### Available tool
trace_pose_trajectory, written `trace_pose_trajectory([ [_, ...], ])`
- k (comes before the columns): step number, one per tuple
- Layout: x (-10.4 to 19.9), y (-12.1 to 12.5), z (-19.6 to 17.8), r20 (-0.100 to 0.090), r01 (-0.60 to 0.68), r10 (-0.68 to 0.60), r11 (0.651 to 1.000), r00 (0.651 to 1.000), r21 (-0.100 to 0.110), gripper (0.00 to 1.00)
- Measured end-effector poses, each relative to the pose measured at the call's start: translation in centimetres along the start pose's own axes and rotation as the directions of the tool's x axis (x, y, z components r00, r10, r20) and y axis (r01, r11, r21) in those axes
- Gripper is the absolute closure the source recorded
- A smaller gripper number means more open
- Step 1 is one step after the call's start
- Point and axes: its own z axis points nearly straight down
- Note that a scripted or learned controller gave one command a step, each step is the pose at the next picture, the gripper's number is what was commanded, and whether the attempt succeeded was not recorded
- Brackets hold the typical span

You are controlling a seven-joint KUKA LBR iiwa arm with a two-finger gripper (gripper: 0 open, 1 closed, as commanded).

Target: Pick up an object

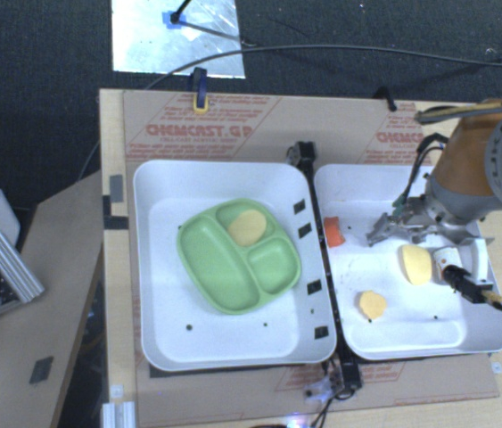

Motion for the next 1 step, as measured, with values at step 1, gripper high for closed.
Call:
trace_pose_trajectory([
  [1,-0.04,0.13,-1.22,0.001,0.001,-0.001,1.0,1.0,-0.005,1.0],
])
